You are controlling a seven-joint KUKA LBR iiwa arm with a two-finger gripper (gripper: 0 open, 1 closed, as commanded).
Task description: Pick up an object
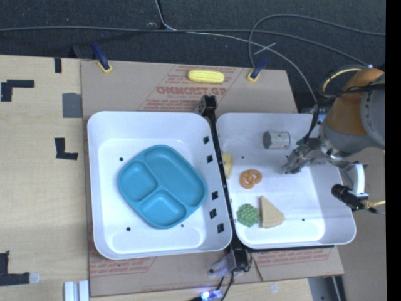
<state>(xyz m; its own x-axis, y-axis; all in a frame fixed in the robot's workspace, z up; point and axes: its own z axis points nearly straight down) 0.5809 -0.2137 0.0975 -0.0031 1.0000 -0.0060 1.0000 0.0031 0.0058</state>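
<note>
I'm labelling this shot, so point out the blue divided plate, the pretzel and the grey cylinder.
blue divided plate [161,185]: camera view, centre ridge where its compartments meet.
pretzel [250,179]: camera view, middle of its twist.
grey cylinder [276,140]: camera view, middle of its side.

Robot lab; clamped cardboard sheet, tape marks, loose cables over bench.
</note>
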